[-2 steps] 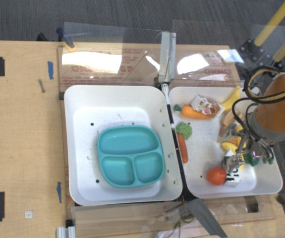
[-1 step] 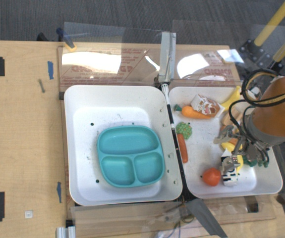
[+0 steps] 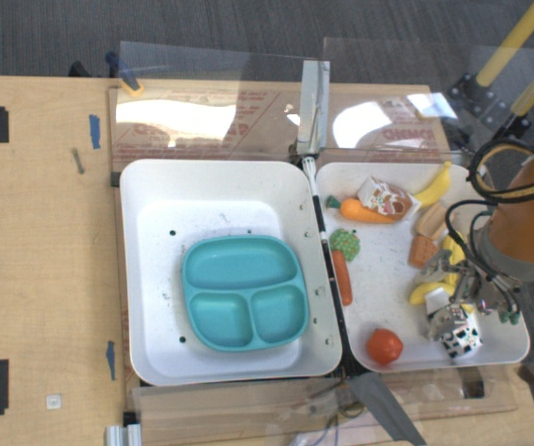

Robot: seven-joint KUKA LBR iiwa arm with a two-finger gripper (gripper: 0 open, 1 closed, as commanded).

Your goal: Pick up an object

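From the fixed camera above, the pale wooden counter [image 3: 44, 249] carried two shallow white bins side by side, a layout that seemed meant to keep a supply side and a receiving side apart. The left white bin [image 3: 146, 203] held a single thing: a teal plastic plate with three compartments [image 3: 245, 291], lying flat near the middle, all its compartments bare.

The right white bin [image 3: 378, 258] held the loose toy food, so the thing to be picked up had to be somewhere among it. A red plastic tomato [image 3: 385, 346] sat near the front edge, well apart from the rest. A long orange carrot with a green leafy top [image 3: 343, 266] lay along the left wall. Another orange carrot [image 3: 367, 213] rested toward the back, touching a small white printed packet [image 3: 384, 195]. A yellow banana [image 3: 434, 186] lay just beside the packet, at the far wall.

The robot's hand [image 3: 454, 312] hung low over the right front corner of that bin, under the orange-banded wrist, probably because the pieces crowded there offered the nearest grasp. A second yellow banana piece [image 3: 423, 292] lay just beside it, and a white die-like cube with black spots [image 3: 462, 339] sat right at it. Cables and metal parts crowded the tip, so I cannot tell how far it was spread or whether it held anything.
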